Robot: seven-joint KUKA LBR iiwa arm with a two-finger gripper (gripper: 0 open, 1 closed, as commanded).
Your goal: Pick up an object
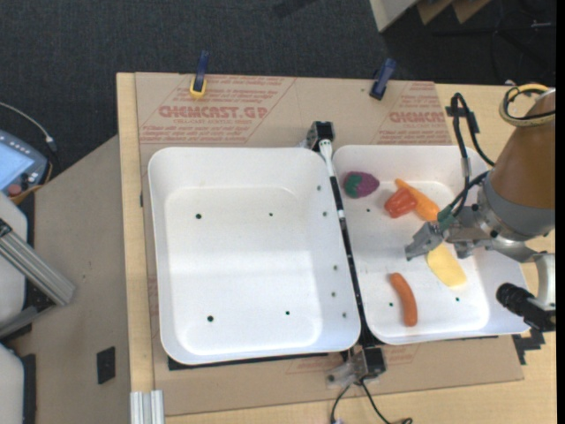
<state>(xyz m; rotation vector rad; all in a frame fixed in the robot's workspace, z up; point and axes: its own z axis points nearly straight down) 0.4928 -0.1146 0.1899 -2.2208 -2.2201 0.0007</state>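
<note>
The right bin (459,321) holds several toy foods: a purple and green piece (359,184), a red pepper (400,203), an orange carrot (422,203), a yellow piece (447,268) and a red-orange sausage (404,298). My gripper (441,247) hangs low over the right bin, just above the upper end of the yellow piece. Its fingers (418,246) stand open, one on each side of that end, and nothing is lifted. The arm hides the bin's right part.
The left bin (177,170) lies beside the right one, with a black divider strip (340,228) between them. Both rest on a cardboard sheet (265,100) held by two clamps at the back. Cables run along the right side.
</note>
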